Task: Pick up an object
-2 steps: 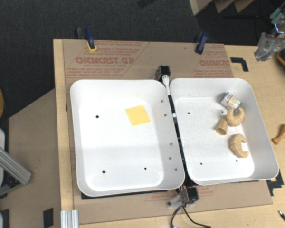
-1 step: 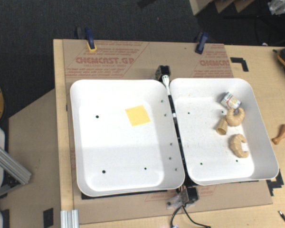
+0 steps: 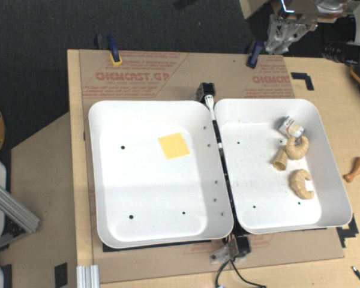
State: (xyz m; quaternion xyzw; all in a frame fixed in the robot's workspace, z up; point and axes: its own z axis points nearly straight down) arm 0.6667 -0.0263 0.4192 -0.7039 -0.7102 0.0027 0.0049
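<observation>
The grey two-finger tool (image 3: 280, 41) hangs beyond the worktop's far edge; its grip cannot be told. The cardboard sheet (image 3: 138, 71) reads "CHEMCAST".

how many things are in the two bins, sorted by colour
yellow: 1, the flat square in the left bin
tan: 3, a curved piece, a small stub and a lower piece, all in the right bin
white and grey: 1, a small packet in the right bin
total: 5
</observation>
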